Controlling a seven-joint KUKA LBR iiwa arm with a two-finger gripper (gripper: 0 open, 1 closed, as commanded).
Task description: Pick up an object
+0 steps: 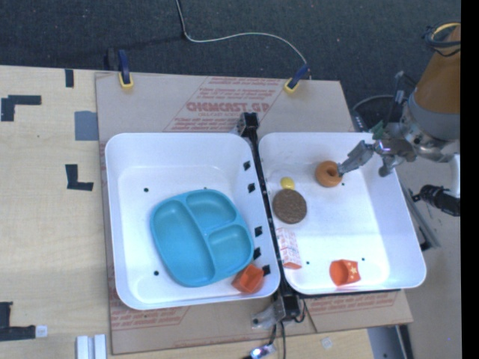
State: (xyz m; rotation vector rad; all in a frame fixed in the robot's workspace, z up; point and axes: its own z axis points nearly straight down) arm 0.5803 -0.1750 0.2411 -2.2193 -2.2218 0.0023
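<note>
gripper [349,162]: right of frame, over the right bin [389,223] — finger state can't be told
doughnut [328,174]: touching the gripper tip
blue tray [200,235]: left bin [120,200]

The two shallow white bins [389,223] look like smooth plastic, a bit shiny. The blue tray with three parts [200,235] looks like smooth plastic too. Under the bins lies a flat brown cardboard sheet [217,103], matt, with red print. The pale bench top [45,223] looks like wood. The round brown cookie [290,206] looks rough and dull. The grey gripper [359,155] looks like metal.
</note>
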